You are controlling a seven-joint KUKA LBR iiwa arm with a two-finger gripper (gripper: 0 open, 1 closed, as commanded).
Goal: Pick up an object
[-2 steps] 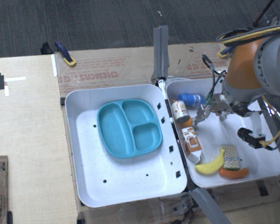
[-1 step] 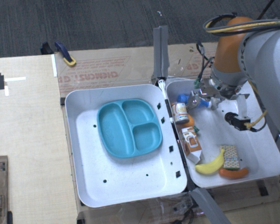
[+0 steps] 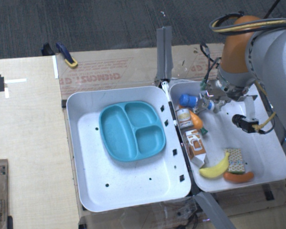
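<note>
In the right bin (image 3: 267, 150) several objects lie along its left side. A blue bottle-like item (image 3: 187, 100) rests at the back, with a small labelled can (image 3: 183, 117) and an orange carrot-like piece (image 3: 198, 121) just in front of it. A brown carton (image 3: 195, 143) sits mid-bin. At the front are a yellow banana (image 3: 214, 170), a speckled sponge (image 3: 235, 160) and a red-orange piece (image 3: 238, 178). My gripper (image 3: 210, 103) hangs low at the back of this bin, right beside the blue item and above the carrot-like piece.
The left bin (image 3: 89, 182) holds a teal divided plate (image 3: 132, 130). A grey divider post (image 3: 165, 54) rises between the bins at the back. The arm's grey body and orange band (image 3: 239, 47) cover the right bin's back right corner, with cables (image 3: 247, 122) trailing.
</note>
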